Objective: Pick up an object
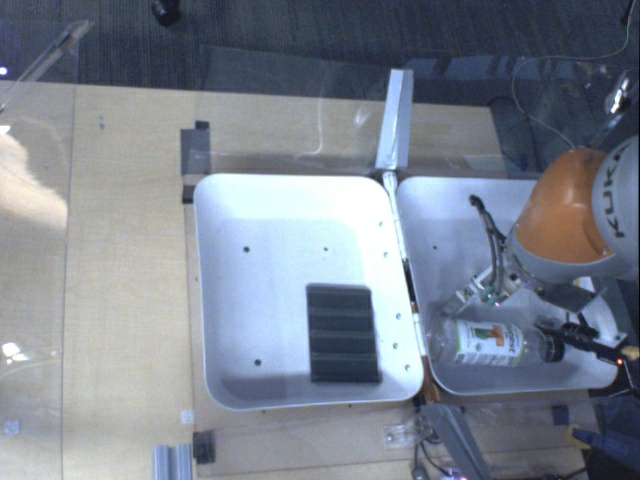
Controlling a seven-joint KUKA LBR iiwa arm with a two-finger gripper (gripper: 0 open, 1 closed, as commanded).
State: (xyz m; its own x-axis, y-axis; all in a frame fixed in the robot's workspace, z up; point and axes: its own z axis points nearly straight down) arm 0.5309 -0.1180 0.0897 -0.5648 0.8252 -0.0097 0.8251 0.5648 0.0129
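Note:
A clear bottle [482,343] with a white and green label lies on its side near the front wall of the right bin [440,218]. My gripper [486,288] hangs just above and behind the bottle's middle, below the orange band of the arm [562,218]. Nothing shows between its tips. A black ribbed block [343,333] lies flat in the front right part of the left bin [250,218], well left of the gripper.
The divider between the two bins [405,268] runs just left of the bottle. A metal post [393,133] stands behind the bins where they meet. The arm covers the right bin's right side.

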